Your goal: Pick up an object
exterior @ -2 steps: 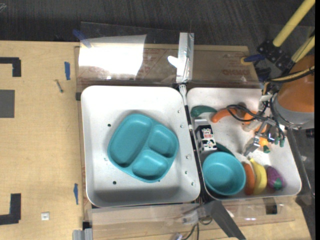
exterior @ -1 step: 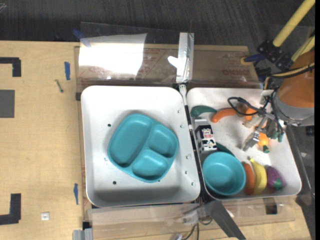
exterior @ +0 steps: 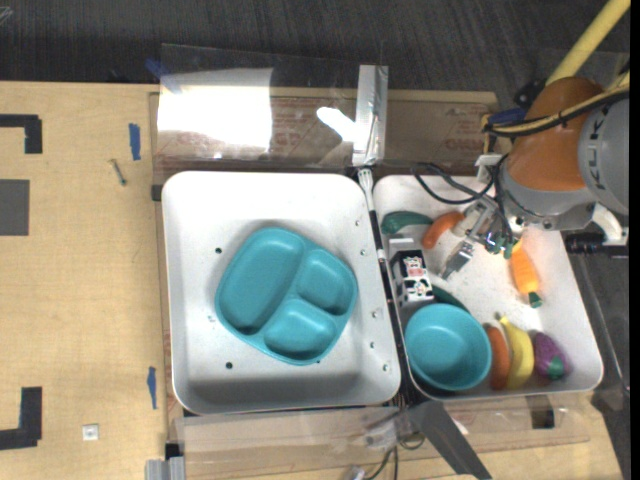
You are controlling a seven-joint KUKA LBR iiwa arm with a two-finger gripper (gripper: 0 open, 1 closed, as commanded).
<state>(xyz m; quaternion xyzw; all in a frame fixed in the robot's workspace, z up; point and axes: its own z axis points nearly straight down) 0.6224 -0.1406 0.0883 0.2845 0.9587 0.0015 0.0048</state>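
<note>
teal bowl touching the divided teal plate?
Apart. The camera view shows the teal bowl in the right bin and the divided plate in the left bin, the bins' rims between them.

Before you lies the wooden counter point(exterior: 80, 298), carrying black tape corner marks point(exterior: 24, 133) near its left edge and short strips of blue tape point(exterior: 134, 141) just beside the left white bin point(exterior: 190, 208). Behind that bin you see a clear plastic sheet point(exterior: 215, 113) catching bright glare, with an upright metal bracket point(exterior: 371, 113) standing at the seam between the two bins. Past the counter you find dark carpeted floor point(exterior: 300, 13) along the top, and a yellow pole point(exterior: 598, 30) slants across the upper right corner.
</note>
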